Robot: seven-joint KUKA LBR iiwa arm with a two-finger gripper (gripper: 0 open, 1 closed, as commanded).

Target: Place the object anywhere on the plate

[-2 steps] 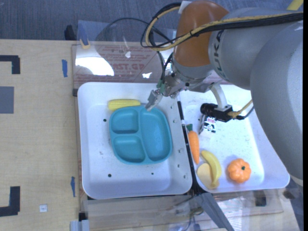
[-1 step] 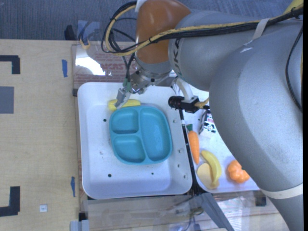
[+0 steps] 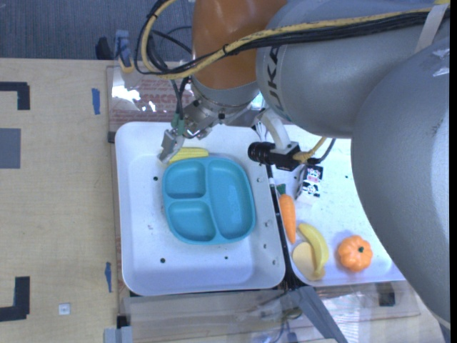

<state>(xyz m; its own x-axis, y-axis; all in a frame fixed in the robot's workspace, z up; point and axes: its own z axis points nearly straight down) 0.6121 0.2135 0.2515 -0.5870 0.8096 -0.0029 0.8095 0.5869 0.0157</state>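
Blue, three-compartment plate (image 3: 209,199) lying in the left white bin (image 3: 143,191), its long section toward the right and two smaller sections toward the left. My pincer (image 3: 171,146) reaches down at the plate's upper left corner, below my orange band (image 3: 228,27) and grey arm (image 3: 343,63), which enters from the right and covers much of the upper scene. A small yellow object (image 3: 190,152) lies flat at the plate's top edge, just beside my fingertips; whether it rests on the rim or on the bin floor against it I cannot tell. I also cannot tell how far apart my fingers stand, nor whether they touch the yellow object, since they appear as one blurred grey shape. In the right white bin (image 3: 335,191) lie an orange carrot (image 3: 287,217) along the dividing wall, a yellow banana (image 3: 315,246) below it, a pale round piece (image 3: 305,260) touching the banana, and a small orange pumpkin (image 3: 355,253) near the lower right. Yellow and black cables (image 3: 164,20) loop above my wrist.
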